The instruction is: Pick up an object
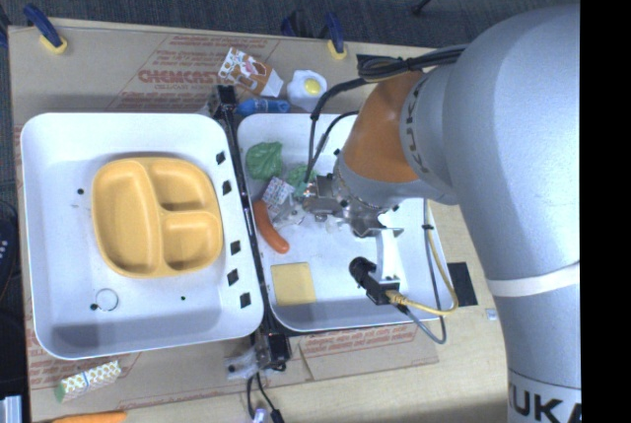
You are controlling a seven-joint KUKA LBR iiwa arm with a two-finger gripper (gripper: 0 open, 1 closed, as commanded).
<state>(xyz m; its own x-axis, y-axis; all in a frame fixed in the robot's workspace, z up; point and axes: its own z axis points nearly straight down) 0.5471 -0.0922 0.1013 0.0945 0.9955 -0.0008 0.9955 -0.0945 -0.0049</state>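
Right-hand white bin [325, 317] has a few bits in it: a crumpled green leafy piece [263, 158] near the top-left corner, an orange sausage-shaped thing [271, 228] lying diagonally along the left wall, and a flat pale-yellow square [293, 283] lower down.

We see the right white bin [325, 317] crowded at its left: green leafy toy [263, 158], orange sausage [272, 228], flat yellow square [293, 282]. The yellow divided tray [156, 212] occupies the left bin's [44, 214] middle, leaving bare margins.
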